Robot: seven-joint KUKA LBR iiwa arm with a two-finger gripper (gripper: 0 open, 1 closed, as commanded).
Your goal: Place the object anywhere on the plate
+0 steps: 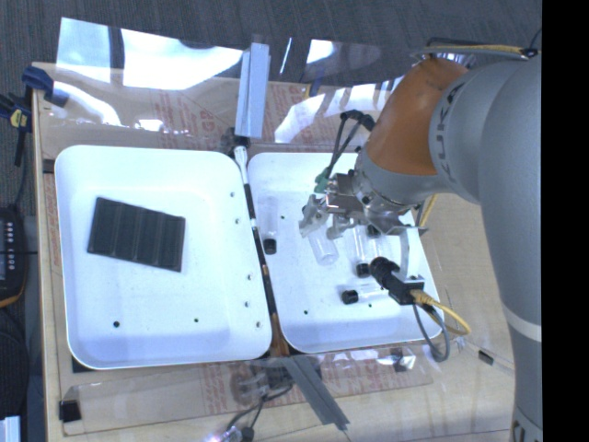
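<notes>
The plate [136, 233] is a dark ribbed rectangle lying flat in the left bin [83, 330], towards its left side. A small clear tube with a black cap [270, 243] lies in the right bin [294, 330], close to the divider between the bins. A second clear, black-capped piece [351, 296] lies further right on that bin's floor. My gripper [322, 236] hangs low over the middle of the right bin, between those two pieces and about a hand's width right of the first tube. Nothing can be made out in its grasp.
A black fitting with a yellow cable [398, 284] hangs off the wrist over the right bin's right side. The grey arm with its orange band [414, 127] covers the bin's far right corner. A metal bar [250, 90] stands behind the bins.
</notes>
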